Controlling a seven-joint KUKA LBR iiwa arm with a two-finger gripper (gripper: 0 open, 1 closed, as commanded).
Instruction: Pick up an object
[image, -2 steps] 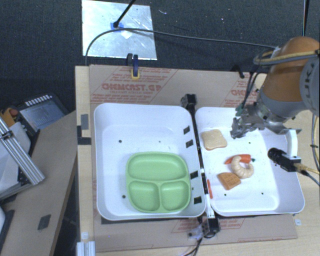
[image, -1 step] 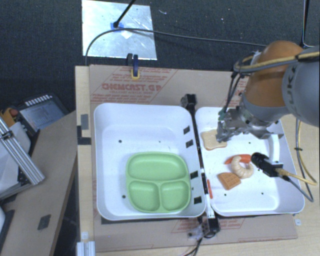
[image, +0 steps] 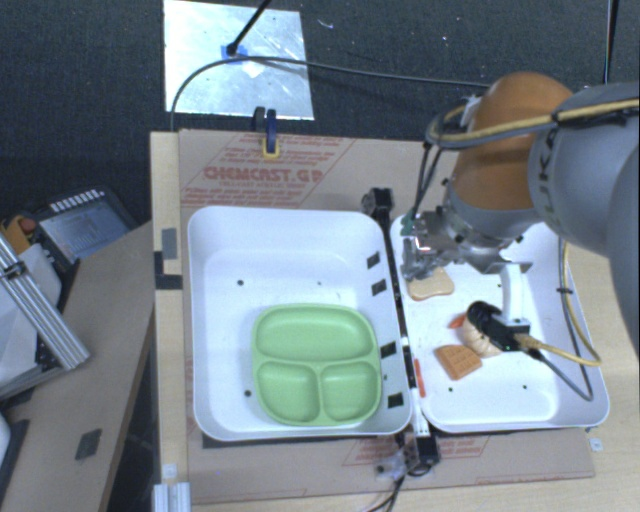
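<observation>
While I hover in the right bin (image: 525, 400), a beige piece (image: 432, 288) lies just beside my gripper (image: 420, 264).
Jaws spread or pressed, I cannot tell; an orange wedge (image: 458, 361) lies farther off here, a green divided plate (image: 315, 362) in the left bin (image: 260, 250).

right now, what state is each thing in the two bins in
green divided plate, flat and right side up in the left bin
beige piece, flat in the right bin, just below the gripper in the picture, not visibly held
orange-brown wedge, flat in the right bin, apart from the gripper
gripper, low over the right bin
</observation>
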